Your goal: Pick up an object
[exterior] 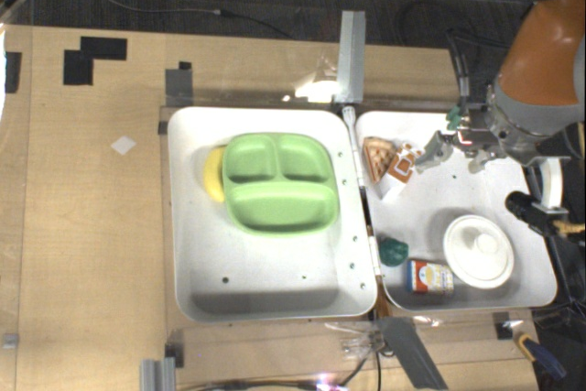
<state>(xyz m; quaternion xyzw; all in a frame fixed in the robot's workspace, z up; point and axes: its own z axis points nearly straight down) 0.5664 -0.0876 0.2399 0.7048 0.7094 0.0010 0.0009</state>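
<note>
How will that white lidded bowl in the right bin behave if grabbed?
The white lidded bowl looks rigid and glossy, so probably slippery. It's wide, likely too broad for a side pinch. Its small knob looks grippable, but the lid may lift off alone.

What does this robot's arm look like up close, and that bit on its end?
The arm is bulky and rounded, with a broad orange band over grey casing. Its tool is a small cluster of grey and silver metal parts, with dark cables running nearby.
</note>
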